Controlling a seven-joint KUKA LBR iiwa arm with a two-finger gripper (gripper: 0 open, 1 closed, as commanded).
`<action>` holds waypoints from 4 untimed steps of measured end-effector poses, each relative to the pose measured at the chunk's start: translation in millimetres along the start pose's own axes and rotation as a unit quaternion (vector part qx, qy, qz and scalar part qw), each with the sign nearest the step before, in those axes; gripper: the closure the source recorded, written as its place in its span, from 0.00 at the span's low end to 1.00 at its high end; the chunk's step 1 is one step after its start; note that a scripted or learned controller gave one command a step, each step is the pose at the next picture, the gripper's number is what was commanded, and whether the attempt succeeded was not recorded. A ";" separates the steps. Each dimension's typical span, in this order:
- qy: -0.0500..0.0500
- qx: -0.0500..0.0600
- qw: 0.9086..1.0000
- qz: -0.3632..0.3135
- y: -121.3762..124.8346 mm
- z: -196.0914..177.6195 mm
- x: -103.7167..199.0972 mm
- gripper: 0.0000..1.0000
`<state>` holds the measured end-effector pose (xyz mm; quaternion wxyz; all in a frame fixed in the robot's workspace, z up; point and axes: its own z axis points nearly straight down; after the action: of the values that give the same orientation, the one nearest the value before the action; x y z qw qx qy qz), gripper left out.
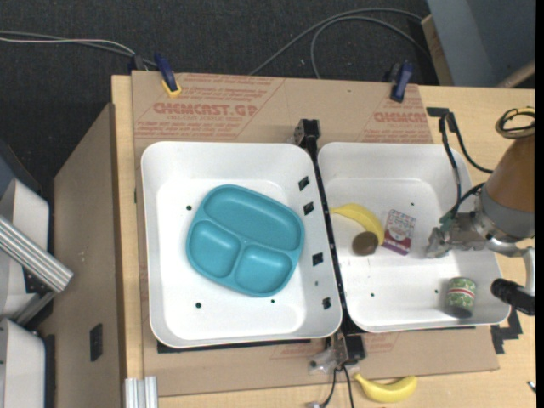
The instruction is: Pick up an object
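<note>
The right bin [374,311] holds a yellow banana [359,219], a small brown round object [365,244] touching the banana's lower end, a small white and purple packet [398,232], and a green-labelled can [460,297] near the front right corner. My gripper [441,239] hangs low over the right side of this bin, just right of the packet and above the can. The arm's orange band [515,177] is visible at the right edge.
A teal divided plate [245,239] lies in the left bin [161,253]. A black divider with clips [318,228] runs between the bins. Another banana [393,388] lies on the cardboard in front of the bins. Cables trail at the back.
</note>
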<state>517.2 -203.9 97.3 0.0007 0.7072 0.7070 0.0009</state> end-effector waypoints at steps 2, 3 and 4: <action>-0.001 -0.001 1.000 -0.001 -8.3 -99.4 1.3 1.00; -0.001 -0.002 1.000 -0.001 -6.8 -153.4 1.1 1.00; 0.001 0.001 1.000 -0.004 -3.1 -161.3 53.1 1.00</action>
<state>513.8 -150.8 258.6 -0.0004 0.7047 0.7095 0.0011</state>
